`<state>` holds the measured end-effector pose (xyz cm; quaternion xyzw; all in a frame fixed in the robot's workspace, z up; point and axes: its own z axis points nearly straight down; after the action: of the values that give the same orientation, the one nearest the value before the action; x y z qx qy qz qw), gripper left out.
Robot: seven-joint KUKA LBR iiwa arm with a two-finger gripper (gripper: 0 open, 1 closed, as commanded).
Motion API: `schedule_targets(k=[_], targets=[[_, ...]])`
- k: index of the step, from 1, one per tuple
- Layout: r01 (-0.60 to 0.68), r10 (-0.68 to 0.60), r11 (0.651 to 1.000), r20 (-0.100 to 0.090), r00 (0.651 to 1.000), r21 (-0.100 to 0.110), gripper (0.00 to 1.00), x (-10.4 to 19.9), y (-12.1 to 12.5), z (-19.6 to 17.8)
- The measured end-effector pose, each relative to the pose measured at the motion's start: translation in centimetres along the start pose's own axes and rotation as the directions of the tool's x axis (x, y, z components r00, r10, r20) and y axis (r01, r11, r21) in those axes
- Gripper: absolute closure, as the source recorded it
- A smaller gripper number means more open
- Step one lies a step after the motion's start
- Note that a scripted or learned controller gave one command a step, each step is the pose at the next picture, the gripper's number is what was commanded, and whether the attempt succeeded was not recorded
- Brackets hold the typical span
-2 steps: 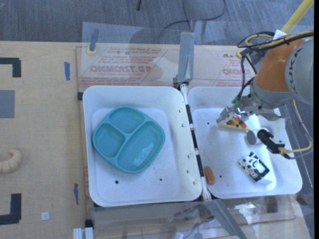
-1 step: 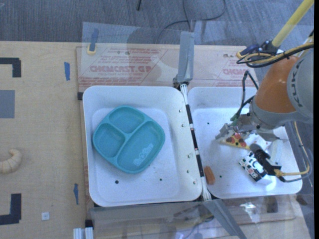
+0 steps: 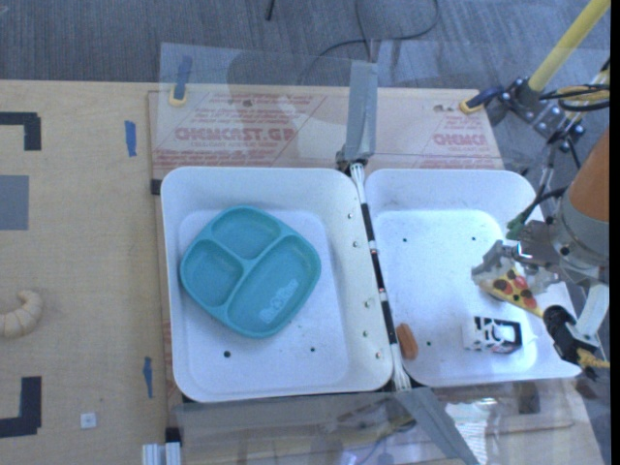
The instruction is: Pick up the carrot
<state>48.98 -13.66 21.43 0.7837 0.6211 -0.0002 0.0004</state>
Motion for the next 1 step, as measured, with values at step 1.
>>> schedule_targets(k=[1], targets=[[-0.215,0.215,0.977,0.001,0.977,0.0,1.0,-5.44,0.29,-10.96]])
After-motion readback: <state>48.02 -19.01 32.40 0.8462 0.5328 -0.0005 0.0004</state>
